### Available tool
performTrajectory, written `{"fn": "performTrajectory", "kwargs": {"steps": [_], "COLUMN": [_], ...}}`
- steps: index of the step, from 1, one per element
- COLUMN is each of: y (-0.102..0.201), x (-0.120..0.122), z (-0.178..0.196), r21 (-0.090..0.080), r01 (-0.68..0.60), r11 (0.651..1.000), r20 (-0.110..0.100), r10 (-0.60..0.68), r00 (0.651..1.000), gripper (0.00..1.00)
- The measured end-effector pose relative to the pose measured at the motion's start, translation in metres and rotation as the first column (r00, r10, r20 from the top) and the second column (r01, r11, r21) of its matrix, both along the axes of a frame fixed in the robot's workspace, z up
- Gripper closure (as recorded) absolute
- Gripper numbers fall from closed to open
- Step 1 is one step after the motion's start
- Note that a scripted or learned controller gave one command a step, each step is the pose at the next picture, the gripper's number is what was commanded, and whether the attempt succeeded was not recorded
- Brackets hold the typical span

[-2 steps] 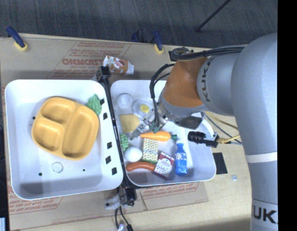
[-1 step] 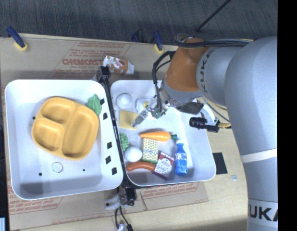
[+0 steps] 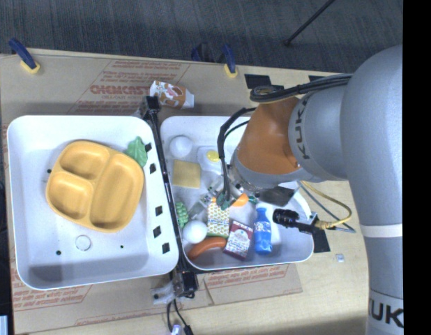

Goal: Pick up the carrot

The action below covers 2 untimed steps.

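Two shallow white bins side by side on the bench, left bin (image 3: 24,208) and right bin (image 3: 299,251). In the left bin, a yellow divided plate (image 3: 95,185), with a green leafy piece (image 3: 137,150) just beside its upper right edge.

Plenty packed into the right bin. Along the near wall, left to right: a white egg (image 3: 195,232), a reddish sausage (image 3: 205,246) just below it, a red box (image 3: 238,241), a blue bottle (image 3: 263,230). A patterned carton (image 3: 217,218) standing just above the egg and the red box. Farther back, a yellow block (image 3: 187,174) and a white ball (image 3: 179,145) near the bin's far left corner.

Down over the middle of the right bin, the gripper (image 3: 228,190), tucked beneath the orange band (image 3: 268,142) of the grey arm (image 3: 355,124). Right at its tip, the carrot (image 3: 238,201): a small orange piece, just above the patterned carton and up-left of the blue bottle. Touching the gripper or merely beside it? Cannot tell. How far open the gripper is, or whether it has hold of anything: hidden by the wrist, impossible to say.

Outside the bins, a small packet (image 3: 170,94) on the bench, near the far corners where the bins meet.
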State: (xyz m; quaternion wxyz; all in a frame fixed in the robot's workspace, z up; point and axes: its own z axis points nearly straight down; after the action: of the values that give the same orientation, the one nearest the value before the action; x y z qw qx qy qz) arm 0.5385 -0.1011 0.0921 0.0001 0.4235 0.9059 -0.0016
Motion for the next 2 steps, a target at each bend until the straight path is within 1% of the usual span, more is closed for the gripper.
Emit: {"fn": "performTrajectory", "kwargs": {"steps": [1, 2], "y": [-0.025, -0.018], "x": [0.07, 0.007], "z": [0.0, -0.001], "r21": [0.002, 0.004], "r01": [-0.04, 0.051], "r11": [0.999, 0.999], "r20": [0.001, -0.003], "r10": [0.04, -0.051], "r00": [0.999, 0.999], "gripper": [0.0, 0.0]}}
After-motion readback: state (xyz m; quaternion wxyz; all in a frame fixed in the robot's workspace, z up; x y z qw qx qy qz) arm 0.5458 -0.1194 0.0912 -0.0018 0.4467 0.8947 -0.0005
